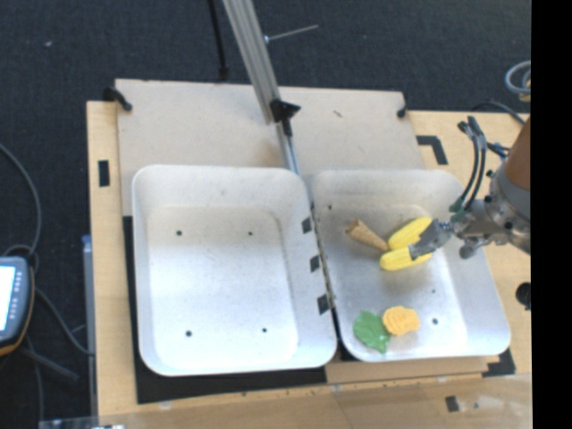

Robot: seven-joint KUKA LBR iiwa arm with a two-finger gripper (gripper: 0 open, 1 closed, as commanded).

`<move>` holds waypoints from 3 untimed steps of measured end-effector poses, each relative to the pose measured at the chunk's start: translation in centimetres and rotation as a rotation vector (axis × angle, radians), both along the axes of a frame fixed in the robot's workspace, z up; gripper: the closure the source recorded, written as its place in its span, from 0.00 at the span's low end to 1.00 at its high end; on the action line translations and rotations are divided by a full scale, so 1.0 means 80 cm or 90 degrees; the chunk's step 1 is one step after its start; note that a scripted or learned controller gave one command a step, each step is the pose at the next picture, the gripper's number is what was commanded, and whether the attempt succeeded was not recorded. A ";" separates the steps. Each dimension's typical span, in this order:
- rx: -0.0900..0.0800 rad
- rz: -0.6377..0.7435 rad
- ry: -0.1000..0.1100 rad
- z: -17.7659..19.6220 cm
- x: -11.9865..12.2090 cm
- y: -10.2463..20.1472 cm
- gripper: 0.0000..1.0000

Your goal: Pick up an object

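In the right bin (474, 315) lie two yellow banana-like pieces, one upper (408, 231) and one lower (399, 259). A tan cone-shaped piece (365, 234) lies just left of them. Near the bin's front sit a green object (369, 331) and an orange-yellow object (401, 320), touching each other. My gripper (434, 239) comes in from the right and sits low at the right ends of the two yellow pieces, touching or nearly touching them. The grey wrist (490, 226) is behind it.
The left bin (223, 266) stands beside the right one, with a dark divider strip (315, 248) between them. A slanted aluminium pole (255, 52) rises from the back of the bench. Cables (475, 150) hang by the arm at the right.
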State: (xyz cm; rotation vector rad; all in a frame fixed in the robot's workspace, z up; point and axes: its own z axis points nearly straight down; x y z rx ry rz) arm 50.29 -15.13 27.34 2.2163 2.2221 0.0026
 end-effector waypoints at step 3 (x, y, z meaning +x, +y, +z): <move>0.000 -0.003 0.004 -0.112 0.016 -0.005 0.00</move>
